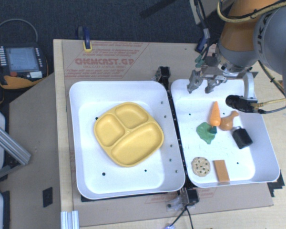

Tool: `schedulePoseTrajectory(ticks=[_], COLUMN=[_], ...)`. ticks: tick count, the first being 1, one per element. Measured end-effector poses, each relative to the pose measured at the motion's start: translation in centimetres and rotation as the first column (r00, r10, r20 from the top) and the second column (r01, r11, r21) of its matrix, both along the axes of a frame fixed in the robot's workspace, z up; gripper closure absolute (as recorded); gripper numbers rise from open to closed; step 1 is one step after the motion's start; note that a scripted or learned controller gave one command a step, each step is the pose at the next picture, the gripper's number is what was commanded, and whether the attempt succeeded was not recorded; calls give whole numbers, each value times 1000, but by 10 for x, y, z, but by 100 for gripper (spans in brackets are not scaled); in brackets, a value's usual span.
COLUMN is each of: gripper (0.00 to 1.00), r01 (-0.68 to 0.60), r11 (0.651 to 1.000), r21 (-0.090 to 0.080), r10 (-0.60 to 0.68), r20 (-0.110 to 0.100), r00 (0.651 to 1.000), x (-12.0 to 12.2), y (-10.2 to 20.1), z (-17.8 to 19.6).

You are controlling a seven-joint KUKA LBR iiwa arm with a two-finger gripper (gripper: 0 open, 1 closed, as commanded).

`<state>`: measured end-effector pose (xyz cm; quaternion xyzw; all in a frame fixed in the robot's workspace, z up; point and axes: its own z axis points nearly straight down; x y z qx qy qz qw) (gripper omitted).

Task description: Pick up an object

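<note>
The right bin [257, 171] holds an orange carrot [214, 113], a green leafy piece [206, 131], a tan chicken-leg-shaped piece [227, 121], a black block [241, 138], a round cookie [200, 166] and a tan rectangular cracker [221, 171]. My gripper [203, 85] hangs over the far left corner of that bin, above and left of the carrot. Its two fingers are spread apart with nothing between them.
The left bin [86, 142] carries a yellow three-compartment plate [128, 133]. A black clamp [162, 73] sits between the bins at the far edge. A teach pendant [20, 64] lies off the bench at the far left.
</note>
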<state>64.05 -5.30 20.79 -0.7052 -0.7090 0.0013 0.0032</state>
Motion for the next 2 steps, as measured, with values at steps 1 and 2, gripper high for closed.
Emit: schedulePoseTrajectory(ticks=[1, 2], gripper=[100, 100], r01=[1, 0], r11=[1000, 1000], r21=[-2, -2], r10=[-1, 0], r20=[4, 6], r00=[1000, 1000], x=[-2, 0], y=[51, 102], z=[11, 20])
